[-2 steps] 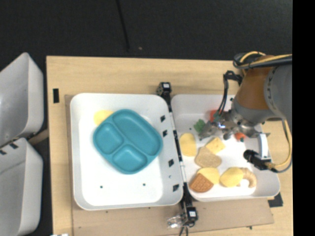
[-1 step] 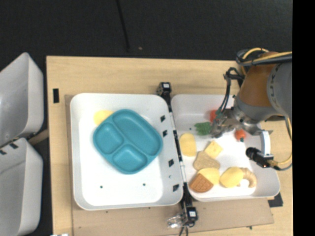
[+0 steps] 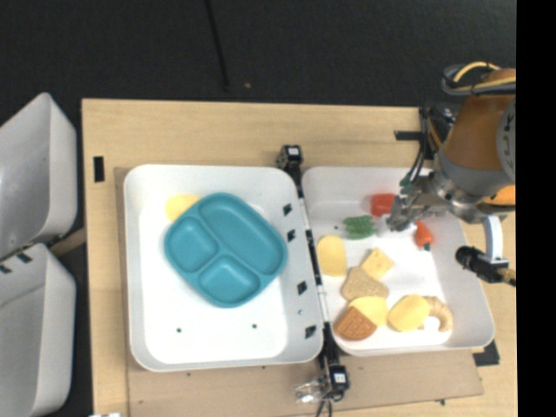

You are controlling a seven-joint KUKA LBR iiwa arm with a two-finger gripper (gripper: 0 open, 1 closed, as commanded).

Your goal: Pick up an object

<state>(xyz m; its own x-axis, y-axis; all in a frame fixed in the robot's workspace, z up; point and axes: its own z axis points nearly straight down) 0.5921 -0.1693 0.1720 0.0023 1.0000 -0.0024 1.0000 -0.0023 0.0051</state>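
Observation:
My gripper hangs low over the back of the right bin, between a red piece on its left and a small orange-red piece on its right. A green piece lies just left of it. Nothing shows held in the gripper. Toward the front of the bin lie a pale yellow oval, tan cracker-like pieces, a brown waffle-like wedge and a yellow lump with a curved pastry.
The left bin holds a blue divided plate with a yellow item peeking out at its back left. A black-clipped divider separates the bins. The arm's grey and orange body rises over the right bin's back right corner.

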